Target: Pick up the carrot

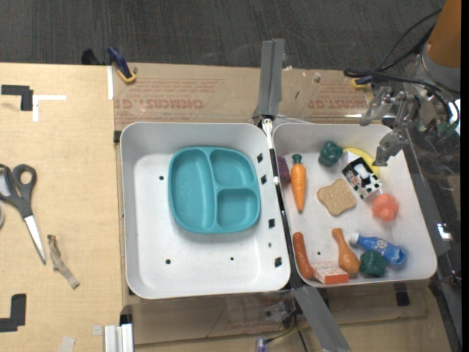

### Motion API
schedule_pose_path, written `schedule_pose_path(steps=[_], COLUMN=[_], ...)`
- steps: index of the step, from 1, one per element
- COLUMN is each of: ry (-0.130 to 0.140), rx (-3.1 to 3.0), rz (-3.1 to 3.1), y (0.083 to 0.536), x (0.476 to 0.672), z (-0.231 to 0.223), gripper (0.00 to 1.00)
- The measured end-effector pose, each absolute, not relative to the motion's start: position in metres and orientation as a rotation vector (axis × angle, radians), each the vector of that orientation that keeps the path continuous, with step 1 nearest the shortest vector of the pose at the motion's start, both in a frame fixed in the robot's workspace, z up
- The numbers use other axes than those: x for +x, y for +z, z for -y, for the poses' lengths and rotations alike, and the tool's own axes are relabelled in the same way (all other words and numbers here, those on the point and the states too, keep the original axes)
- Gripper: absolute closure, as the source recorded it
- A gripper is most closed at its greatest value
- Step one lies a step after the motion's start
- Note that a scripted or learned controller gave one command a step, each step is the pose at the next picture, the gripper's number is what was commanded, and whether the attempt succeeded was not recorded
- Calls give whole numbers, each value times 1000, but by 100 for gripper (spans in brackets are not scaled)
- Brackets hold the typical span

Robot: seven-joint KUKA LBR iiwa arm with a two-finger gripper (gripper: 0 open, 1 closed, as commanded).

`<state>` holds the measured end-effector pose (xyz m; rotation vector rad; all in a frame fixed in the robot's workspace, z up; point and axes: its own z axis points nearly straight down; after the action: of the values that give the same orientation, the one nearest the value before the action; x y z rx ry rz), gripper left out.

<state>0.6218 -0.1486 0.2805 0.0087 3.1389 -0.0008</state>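
Observation:
The carrot (298, 185), orange with a green top, lies lengthwise along the left side of the right white bin (419, 196), green end towards the back. My gripper (385, 149) hangs over that bin's back right corner, well to the right of the carrot and apart from it. It is just above a yellow banana (357, 155) and a black-and-white toy (363, 179). Nothing of the carrot is hidden.
Around the carrot lie a purple piece (282, 169), a toast slice (336, 197), a green vegetable (331, 152), a sausage (300, 249), a drumstick (344, 249), a pink ball (385, 207) and a blue bottle (378, 247). The left bin (139, 218) holds a teal divided plate (215, 189). Scissors (22, 196) rest at far left.

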Motion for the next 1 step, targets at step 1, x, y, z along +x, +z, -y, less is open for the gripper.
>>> schedule_pose_path(steps=[1], ry=[0], rx=[-113], rz=[-3137], y=[110], x=[613], z=[105], gripper=[0])
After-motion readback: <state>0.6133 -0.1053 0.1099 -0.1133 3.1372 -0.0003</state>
